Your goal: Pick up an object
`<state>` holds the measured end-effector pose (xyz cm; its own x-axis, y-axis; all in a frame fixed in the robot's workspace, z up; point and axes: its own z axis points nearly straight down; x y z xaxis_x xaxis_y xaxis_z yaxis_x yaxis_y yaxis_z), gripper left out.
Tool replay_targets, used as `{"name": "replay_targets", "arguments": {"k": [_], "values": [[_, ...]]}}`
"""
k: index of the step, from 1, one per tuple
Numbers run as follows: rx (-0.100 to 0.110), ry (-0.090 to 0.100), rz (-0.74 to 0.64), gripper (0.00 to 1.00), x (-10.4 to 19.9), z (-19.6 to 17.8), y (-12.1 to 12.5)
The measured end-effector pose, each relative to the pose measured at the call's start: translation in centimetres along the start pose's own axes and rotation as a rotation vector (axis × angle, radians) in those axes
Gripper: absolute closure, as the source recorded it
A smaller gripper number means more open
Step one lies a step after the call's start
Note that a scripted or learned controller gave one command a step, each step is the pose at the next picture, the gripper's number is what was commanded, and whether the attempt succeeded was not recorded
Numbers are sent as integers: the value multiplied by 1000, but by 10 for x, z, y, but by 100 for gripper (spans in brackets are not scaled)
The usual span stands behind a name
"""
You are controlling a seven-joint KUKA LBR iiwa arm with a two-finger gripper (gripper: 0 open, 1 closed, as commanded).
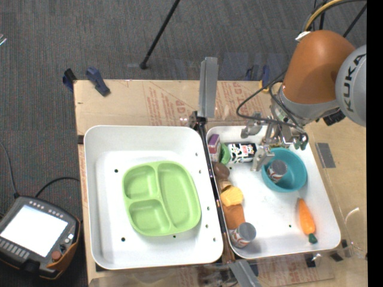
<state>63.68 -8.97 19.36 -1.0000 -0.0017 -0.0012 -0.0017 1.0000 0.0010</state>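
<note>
In the right bin [326,196], nearest the camera, a small can [243,234] is seen upright beside an orange carrot [306,219], whose long axis runs near to far with its green tip toward the camera. Farther back, the pincer [270,150] is poised at the rim of the teal bowl [286,171], just right of a black-and-white cow-patterned carton [240,152] lying on its side; whether it is spread or pressed together cannot be told. The left bin [105,160] is occupied by a green divided plate [161,197]

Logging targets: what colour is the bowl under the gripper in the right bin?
Teal blue bowl, clearest in the camera view, below the gripper.
</note>
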Motion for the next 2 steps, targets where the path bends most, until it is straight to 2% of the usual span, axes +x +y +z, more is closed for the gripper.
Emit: {"name": "replay_targets", "arguments": {"k": [1, 2], "values": [[4, -24, -25, 0, -7, 82, -70], [1, -4, 22, 0, 83, 104, -111]]}}
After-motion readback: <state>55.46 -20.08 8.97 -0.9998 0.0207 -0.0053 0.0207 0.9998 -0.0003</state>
